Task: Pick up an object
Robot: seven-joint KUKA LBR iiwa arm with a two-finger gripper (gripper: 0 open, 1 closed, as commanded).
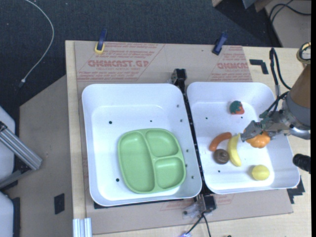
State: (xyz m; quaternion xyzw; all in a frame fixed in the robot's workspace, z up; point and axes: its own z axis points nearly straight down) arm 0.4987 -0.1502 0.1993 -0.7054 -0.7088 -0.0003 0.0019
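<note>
Leftward first: green divided tray [150,161], lower middle of the frame, in the left bin [94,132]. Right bin [207,98] holds, in order: orange carrot [219,140]; brown round piece [220,156]; yellow banana [234,150]; red-and-green fruit [236,107]; orange fruit [258,140]; lemon [260,172]. My gripper [255,130] sits at centre right, touching the orange fruit; whether released or clenched, I cannot tell. Likely light, smooth, rigid plastic; best taken across its round middle.

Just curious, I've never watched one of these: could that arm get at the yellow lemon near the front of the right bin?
Probably yes. The lemon lies apart from the banana, with bare bin floor around it, and the gripper hangs just behind it.
</note>
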